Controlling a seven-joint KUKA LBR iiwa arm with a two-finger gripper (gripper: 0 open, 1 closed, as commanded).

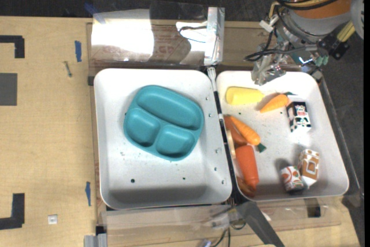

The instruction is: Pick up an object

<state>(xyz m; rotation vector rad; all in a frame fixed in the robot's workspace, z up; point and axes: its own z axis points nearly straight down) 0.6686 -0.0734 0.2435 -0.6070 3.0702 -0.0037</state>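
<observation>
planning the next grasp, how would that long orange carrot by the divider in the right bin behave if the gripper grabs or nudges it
The long carrot looks rounded and tapered, so a nudge would probably roll or pivot it. Its smooth surface may slip between fingers. It lies against the right bin wall, likely crowding one finger.

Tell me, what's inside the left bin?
The left bin holds a teal divided tray, upside-down or not I can't tell. Whatever lies beneath the tray is covered.

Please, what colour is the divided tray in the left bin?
Teal, plain and without pattern. The tray shows best in the camera view.
</observation>
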